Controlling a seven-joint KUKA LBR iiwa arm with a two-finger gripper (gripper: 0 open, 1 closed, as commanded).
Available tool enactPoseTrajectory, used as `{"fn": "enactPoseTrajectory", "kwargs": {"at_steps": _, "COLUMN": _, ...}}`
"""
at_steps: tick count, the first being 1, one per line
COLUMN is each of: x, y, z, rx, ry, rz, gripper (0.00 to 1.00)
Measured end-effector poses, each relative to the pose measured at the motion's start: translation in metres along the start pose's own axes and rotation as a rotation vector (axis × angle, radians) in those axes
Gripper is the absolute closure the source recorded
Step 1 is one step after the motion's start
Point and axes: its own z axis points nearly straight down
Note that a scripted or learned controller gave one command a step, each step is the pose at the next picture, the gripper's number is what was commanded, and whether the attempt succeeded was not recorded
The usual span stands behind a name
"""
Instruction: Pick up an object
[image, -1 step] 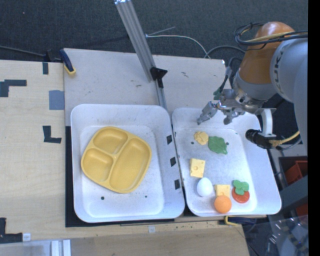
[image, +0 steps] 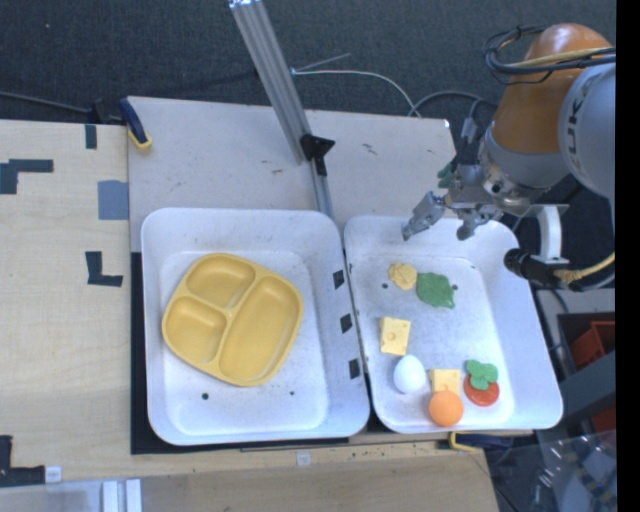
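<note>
Two white bins sit side by side on the counter (image: 230, 175). The left bin (image: 160, 300) holds a yellow divided plate (image: 233, 317). The right bin (image: 520, 340) holds a small yellow piece (image: 402, 276), a green leafy piece (image: 435, 289), a cheese wedge (image: 395, 335), a white egg (image: 408, 375), an orange ball (image: 445, 408) and what may be a tomato (image: 482, 385). The tool (image: 440, 228) hangs over the right bin's far edge, fingers spread, nothing between them.

Right bin (image: 520, 330): I count 7 toy foods lying loose.
Far end: yellow lump (image: 402, 276), green leaf (image: 436, 289).
Middle: cheese wedge (image: 395, 336).
Near end: white egg (image: 408, 375), yellow block (image: 446, 380), orange ball (image: 445, 408), tomato (image: 482, 384).
</note>
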Motion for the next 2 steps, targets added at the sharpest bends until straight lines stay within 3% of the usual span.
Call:
{"fn": "enactPoseTrajectory", "kwargs": {"at_steps": 1, "x": 0.001, "y": 0.000, "z": -0.007, "rx": 0.003, "ry": 0.001, "rz": -0.002, "gripper": 1.00}}
{"fn": "enactPoseTrajectory", "kwargs": {"at_steps": 2, "x": -0.054, "y": 0.013, "z": 0.027, "rx": 0.005, "ry": -0.004, "rz": 0.006, "gripper": 1.00}}
